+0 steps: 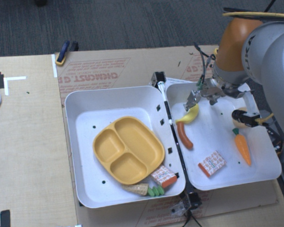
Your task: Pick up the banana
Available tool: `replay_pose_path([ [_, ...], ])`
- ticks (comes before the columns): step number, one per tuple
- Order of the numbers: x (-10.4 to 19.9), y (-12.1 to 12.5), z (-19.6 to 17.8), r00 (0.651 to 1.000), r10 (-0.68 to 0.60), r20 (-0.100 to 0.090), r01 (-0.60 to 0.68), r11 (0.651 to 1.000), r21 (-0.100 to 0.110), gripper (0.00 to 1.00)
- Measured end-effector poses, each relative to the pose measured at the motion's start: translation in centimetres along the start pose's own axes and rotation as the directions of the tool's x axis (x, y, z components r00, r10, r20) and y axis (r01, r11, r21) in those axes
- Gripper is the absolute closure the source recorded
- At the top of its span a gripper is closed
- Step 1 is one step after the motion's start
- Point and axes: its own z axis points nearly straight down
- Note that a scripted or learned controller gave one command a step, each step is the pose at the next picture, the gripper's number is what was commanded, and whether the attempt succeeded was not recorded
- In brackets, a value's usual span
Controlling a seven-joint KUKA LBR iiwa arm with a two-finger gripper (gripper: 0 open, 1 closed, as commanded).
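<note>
The yellow banana (189, 114) lies curved in the right bin (264, 174), close to that bin's left wall and near its far end. My gripper (194, 100) hangs directly over the banana's upper right end, at or just above it. Whether it grips the banana is hidden from this angle. The grey arm with its orange band reaches in from the upper right.
In the right bin a red sausage (185, 135) lies just below the banana, with a carrot (242, 148) at the right and a small red-and-white packet (212, 164) near the front. The left bin (80, 140) holds a yellow divided plate (128, 150) and small food items (155, 183) at its front.
</note>
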Motion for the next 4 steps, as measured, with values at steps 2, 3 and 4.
replay_pose_path([
  [2,-0.3,-4.7,0.9,0.951,-0.309,0.000,0.309,0.951,0.000,1.00],
  [3,3.0,-13.2,0.9,0.801,-0.599,0.000,0.599,0.801,-0.001,1.00],
  [4,6.3,-12.6,-9.2,0.588,-0.809,0.005,0.809,0.588,-0.002,1.00],
])
